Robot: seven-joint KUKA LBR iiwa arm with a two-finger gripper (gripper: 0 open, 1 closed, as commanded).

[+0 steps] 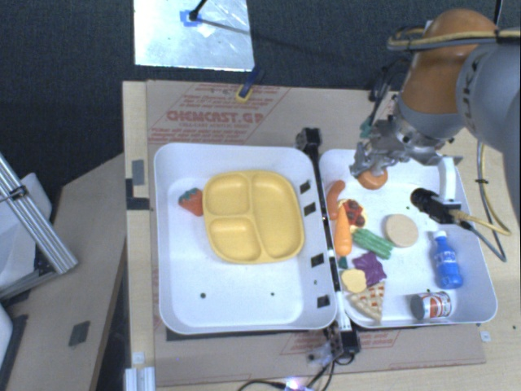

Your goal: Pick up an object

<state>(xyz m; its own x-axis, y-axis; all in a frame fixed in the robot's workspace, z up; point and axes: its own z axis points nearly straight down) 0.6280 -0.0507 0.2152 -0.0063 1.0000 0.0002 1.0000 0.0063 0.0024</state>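
- Just beneath the pincer (pixel 373 168), an orange round piece (pixel 374 178) is lying on the floor of the right bin (pixel 476 296), near its far wall; this is looking like the thing being gone for.
- Doing the step well is, in my judgement, meaning a straight drop so the fingers are straddling the orange piece evenly, closing only once they are low around its sides, then lifting plumb so it is not rolling out.
- Care is also going to the bin's far wall right behind the pincer, which is leaving little room on that side.
- Whether the pincer is open or closed I cannot tell: the wrist is covering the tips, and I am not seeing the orange piece gripped; it is seeming to touch or nearly touch the pincer's underside.
- Nearer the camera from the pincer, a carrot (pixel 343 235) and a tan disc (pixel 401 230) are sitting well apart from it.
- Far to the pincer's left, a yellow tray (pixel 251 216) is resting in the left bin (pixel 175 300).
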